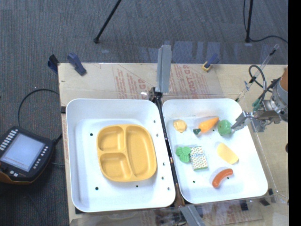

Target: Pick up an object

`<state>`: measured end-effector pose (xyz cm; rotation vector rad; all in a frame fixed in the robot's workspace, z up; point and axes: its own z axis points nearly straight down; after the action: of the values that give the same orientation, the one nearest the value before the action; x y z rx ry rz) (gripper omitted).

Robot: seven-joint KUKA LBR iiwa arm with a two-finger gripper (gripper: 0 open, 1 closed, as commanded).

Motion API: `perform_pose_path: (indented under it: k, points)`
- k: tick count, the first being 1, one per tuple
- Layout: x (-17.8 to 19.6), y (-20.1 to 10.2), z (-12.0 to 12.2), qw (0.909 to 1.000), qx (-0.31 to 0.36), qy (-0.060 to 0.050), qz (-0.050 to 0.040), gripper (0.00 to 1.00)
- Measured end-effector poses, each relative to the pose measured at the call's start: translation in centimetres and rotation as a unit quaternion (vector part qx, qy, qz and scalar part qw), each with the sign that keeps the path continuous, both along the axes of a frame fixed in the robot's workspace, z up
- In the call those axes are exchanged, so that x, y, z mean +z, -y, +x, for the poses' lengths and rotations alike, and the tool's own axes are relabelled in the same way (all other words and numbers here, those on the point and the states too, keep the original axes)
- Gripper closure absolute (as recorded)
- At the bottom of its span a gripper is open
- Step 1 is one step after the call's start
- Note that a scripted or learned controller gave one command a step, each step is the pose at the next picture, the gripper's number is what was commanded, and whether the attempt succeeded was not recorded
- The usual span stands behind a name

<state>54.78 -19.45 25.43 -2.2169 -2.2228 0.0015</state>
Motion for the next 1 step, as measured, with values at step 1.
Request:
perform_pose_path:
  k: [1]
  points:
    - [-8.71,-6.39,-4.97,0.9996,0.027,-0.006,0.0024,0.00]
